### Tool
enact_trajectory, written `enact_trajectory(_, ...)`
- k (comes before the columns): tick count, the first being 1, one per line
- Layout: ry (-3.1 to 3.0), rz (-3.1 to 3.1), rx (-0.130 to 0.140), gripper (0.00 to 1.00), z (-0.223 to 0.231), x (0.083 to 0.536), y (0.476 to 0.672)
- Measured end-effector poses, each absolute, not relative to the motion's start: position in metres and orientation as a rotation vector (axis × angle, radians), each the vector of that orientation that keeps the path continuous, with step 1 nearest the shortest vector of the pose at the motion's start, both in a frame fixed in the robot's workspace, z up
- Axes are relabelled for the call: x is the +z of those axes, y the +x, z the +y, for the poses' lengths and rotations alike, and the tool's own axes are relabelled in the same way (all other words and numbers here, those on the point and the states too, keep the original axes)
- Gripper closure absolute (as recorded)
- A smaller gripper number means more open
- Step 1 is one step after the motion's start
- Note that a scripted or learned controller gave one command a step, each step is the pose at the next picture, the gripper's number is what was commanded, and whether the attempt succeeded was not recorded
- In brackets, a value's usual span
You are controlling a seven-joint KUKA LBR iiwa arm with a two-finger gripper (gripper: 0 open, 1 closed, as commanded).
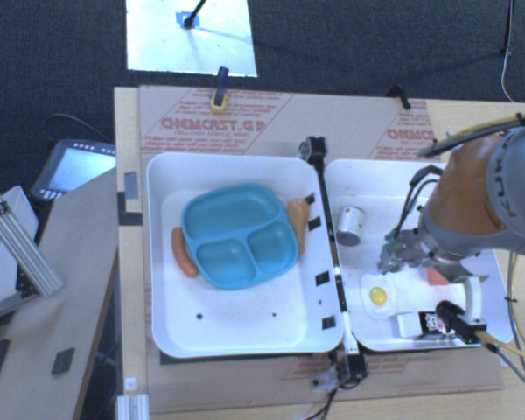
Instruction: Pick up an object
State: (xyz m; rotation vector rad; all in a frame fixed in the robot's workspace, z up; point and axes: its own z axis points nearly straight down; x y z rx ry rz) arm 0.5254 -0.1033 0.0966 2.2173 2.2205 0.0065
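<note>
Grey and orange, the arm [486,195] bends in from the right and reaches down over the right bin [367,178], its gripper [395,256] low near the bin's middle (whether it is spread or closed I cannot tell). That bin holds one silver can [347,223] and one fried egg [378,297]. One blue divided plate [241,235], one sausage [184,252] and one bread roll [297,218] lie in the left bin [236,335].
</note>
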Motion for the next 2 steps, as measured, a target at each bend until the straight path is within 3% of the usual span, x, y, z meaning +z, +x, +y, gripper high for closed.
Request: enact_trajectory(2,2.213,2.223,0.005,1.0,-0.101,0.185,0.533)
